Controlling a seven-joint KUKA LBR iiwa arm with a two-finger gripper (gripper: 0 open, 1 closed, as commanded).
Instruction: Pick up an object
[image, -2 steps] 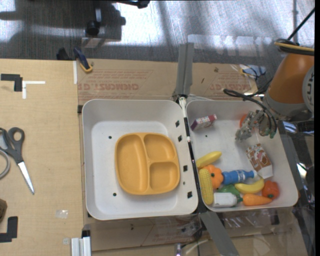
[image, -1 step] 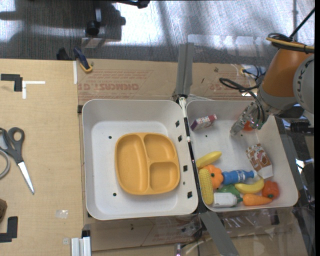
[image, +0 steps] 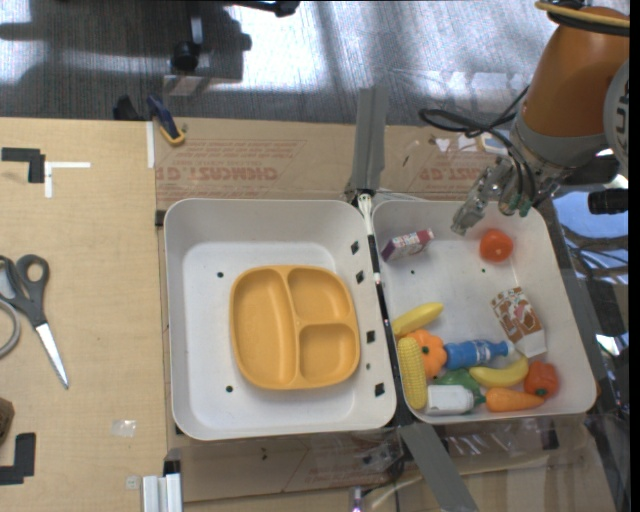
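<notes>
**Toy food crowding right bin, gripper hovering above**

Carrot (image: 512, 401), banana (image: 503, 374) and corn (image: 411, 373) are lying nearest. Gripper (image: 470, 214) is hanging over the right bin (image: 560, 300), just beside a tomato (image: 496, 245); whether its jaws are apart, I cannot tell. Cardboard lettering is reading mirrored, illegible.

Left white bin (image: 175, 330) on the pale wooden worktop (image: 80, 420), taken as landmark. Inside it, near the middle, a yellow three-compartment plate (image: 296, 327), lying flat. Well to the left of the bin, grey-handled scissors (image: 35, 310), blades closed, tips pointing toward the near edge. Behind the bin, a brown cardboard sheet (image: 250, 165) with mirrored print. Beyond the bin's far left corner, a small blue-and-yellow clip (image: 166, 120). Far to the left and behind, a black tape mark (image: 25, 158).
</notes>
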